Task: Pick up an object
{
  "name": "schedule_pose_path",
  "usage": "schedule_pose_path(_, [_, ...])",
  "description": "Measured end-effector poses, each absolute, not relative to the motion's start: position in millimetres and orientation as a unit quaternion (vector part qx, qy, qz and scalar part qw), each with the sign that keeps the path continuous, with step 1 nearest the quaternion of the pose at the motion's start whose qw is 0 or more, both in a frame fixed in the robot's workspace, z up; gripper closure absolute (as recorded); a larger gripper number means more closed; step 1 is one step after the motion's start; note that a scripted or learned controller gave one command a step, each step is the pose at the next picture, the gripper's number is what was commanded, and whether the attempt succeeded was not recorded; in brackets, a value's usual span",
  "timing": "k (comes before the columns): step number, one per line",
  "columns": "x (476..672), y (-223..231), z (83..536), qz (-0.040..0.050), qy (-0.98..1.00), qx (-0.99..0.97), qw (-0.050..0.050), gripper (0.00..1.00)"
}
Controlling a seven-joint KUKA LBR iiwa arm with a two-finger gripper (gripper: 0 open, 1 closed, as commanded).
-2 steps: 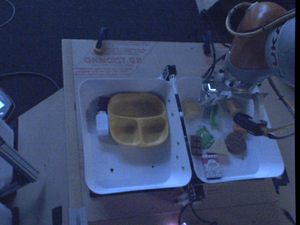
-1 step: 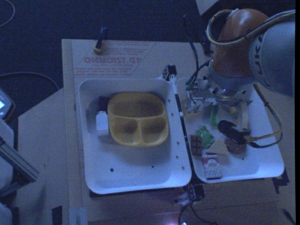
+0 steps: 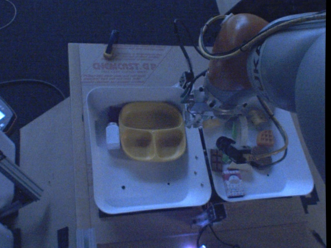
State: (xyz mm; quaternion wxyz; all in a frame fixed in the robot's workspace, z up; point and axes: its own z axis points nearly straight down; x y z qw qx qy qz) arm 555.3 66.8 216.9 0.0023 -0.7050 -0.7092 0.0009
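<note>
While the arm [image 3: 269, 71] hangs over the right bin [image 3: 295, 182], no object appears lifted. Jaw state cannot be determined, so the pick seems not yet done.

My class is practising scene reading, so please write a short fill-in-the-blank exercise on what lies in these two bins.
1. The yellow tray lies in the ____ bin.
2. The tray has ____ compartments.
3. The small white bottle stands on the tray's ____ side.
4. The waffle lies in the ____ bin, where the arm reaches down.

Missing words: left; three; left; right
</note>
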Motion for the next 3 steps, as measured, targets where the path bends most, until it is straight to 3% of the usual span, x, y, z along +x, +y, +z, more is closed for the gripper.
schedule_pose_path(1, [567.0, 58.4, 218.0, -0.0007, -0.707, -0.707, -0.001, 1.00])
schedule_pose_path(3, [554.1, 48.3, 221.7, 0.0008, -0.707, -0.708, 0.001, 1.00])
